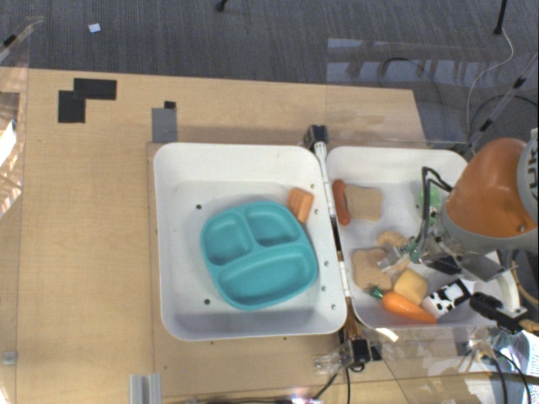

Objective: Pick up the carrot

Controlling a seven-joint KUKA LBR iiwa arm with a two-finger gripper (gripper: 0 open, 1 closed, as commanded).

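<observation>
The orange carrot, with a small green tip at its left end, lies at the front of the right bin. It rests just in front of a pale yellow block. My gripper hangs low over the middle of that bin, a little behind the yellow block and apart from the carrot. The grey arm with its orange band comes in from the right and hides the bin's right part.
The right bin also holds a red sausage, two bread slices and a black-and-white toy. The left bin holds a teal divided tray and an orange chunk. Cables run along the front edge.
</observation>
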